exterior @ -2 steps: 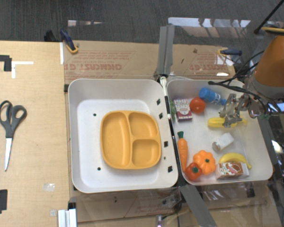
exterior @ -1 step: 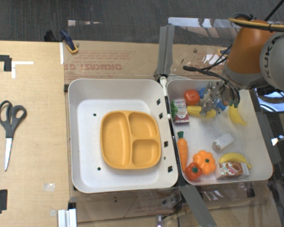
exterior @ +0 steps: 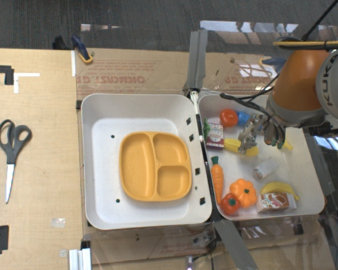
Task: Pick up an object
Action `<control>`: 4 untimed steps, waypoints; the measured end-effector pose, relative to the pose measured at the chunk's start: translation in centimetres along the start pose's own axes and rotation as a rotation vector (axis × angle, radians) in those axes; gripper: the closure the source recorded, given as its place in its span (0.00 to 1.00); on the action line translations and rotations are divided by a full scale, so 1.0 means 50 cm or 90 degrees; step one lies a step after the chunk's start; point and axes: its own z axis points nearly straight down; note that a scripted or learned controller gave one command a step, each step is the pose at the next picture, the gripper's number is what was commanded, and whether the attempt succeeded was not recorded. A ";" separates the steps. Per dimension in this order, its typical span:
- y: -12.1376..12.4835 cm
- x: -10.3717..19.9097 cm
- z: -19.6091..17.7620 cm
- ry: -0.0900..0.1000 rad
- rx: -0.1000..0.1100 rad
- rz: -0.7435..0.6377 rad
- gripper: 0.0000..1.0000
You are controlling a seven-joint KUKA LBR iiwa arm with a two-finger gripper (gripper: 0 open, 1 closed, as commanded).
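**Operator:** Over the right-hand bin [exterior: 312, 167], my gripper [exterior: 249, 142] hangs at the back half, the arm reaching in from the right. A yellow piece, probably toy corn [exterior: 234, 145], lies touching or just under the fingertips, toward the bin's divider side.

**Colleague:** Which way does it run?

**Operator:** Its long axis runs roughly left to right, with the free end poking out to the left of the fingers. Whether the jaws are released or clenched on it, I cannot tell; the wrist hides them.

**Colleague:** Neighbours?

**Operator:** A small carton [exterior: 214, 135] just left of it, a red tomato [exterior: 228, 117] behind. The carrot [exterior: 217, 180] and pumpkin [exterior: 243, 192] lie well apart, nearer the front. The yellow tray [exterior: 155, 166] sits in the other bin [exterior: 96, 167].
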 end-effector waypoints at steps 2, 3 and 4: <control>0.056 -0.022 -0.028 -0.002 0.001 0.185 1.00; 0.055 -0.020 -0.027 0.000 0.002 0.185 0.00; 0.034 0.008 0.007 0.000 0.007 0.238 0.00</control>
